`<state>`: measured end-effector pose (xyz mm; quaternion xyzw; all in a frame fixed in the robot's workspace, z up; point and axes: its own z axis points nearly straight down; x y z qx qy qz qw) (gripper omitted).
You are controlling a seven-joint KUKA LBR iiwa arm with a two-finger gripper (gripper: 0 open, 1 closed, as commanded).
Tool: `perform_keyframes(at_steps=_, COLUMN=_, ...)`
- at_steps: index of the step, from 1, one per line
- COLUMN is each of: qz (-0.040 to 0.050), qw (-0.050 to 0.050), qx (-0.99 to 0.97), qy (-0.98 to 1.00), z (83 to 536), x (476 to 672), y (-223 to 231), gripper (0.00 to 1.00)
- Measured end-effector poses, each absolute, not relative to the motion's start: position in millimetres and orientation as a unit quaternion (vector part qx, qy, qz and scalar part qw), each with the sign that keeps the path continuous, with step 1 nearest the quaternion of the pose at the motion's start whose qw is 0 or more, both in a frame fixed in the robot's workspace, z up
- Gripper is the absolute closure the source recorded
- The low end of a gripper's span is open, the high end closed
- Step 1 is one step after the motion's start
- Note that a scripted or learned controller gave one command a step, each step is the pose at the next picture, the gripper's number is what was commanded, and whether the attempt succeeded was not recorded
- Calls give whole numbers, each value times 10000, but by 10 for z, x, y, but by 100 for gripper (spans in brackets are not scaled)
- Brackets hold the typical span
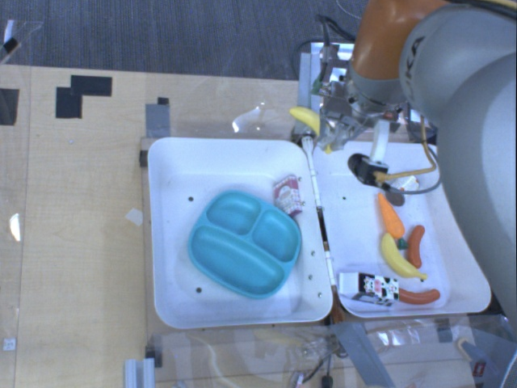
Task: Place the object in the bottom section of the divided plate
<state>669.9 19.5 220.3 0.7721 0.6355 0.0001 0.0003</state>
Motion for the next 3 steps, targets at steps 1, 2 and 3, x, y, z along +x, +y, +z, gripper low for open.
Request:
perform_keyframes(at_steps=1, qz=2, qw=1, qx=7070, qy=7072, z=2099, x=6697, y=633, gripper=100)
perform_keyframes(at_steps=2, qz=8, qw=2, qx=7150, qy=6991, z=2339, x=6696, y=1347, gripper=100)
perform_keyframes(at_steps=3, qz=11, qw=4, qx=7207, qy=6933, z=2454, x=6695, y=1793, gripper=100)
